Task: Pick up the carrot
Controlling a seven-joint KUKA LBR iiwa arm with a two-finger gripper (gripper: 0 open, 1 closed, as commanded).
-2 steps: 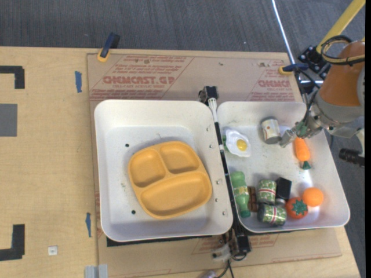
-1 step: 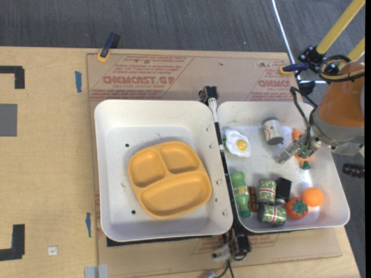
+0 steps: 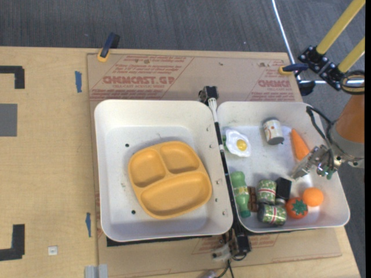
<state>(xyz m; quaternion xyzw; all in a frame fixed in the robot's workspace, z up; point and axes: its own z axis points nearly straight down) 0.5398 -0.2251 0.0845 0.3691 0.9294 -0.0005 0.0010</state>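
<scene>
The carrot (image 3: 299, 145) lies in the right bin (image 3: 339, 220), close to its right wall and in the upper half, its narrow end pointing up toward the far rim. It rests on the bin floor, so the task's one step, lifting it, is not yet done.

The end effector (image 3: 306, 168) reaches in from the right and hangs just below the carrot's thick end, near it or perhaps brushing it; the slant of the view does not settle which. Its metal fingers (image 3: 301, 169) point left and down, toward the middle of the bin, and nothing sits between them. Whether they are spread or pressed together cannot be told from this angle, since they overlap into one grey shape.

Judging by this, the task is at an early stage: the arm is in the right area, but the carrot is not grasped. What is left seems to be lining the end effector up over the carrot's body, closing on it, and raising it clear of the bin.

Other things crowd the lower part of the same bin: an orange (image 3: 313, 197) just beneath the end effector, a tomato (image 3: 297, 208), two green cans (image 3: 271, 213), a black block (image 3: 283, 187), a fried egg (image 3: 238, 144) and a small tin (image 3: 272, 131). The carrot itself has free floor around it on its left. The left bin (image 3: 110, 120) holds a yellow tray (image 3: 169, 178), well apart from the work.
</scene>
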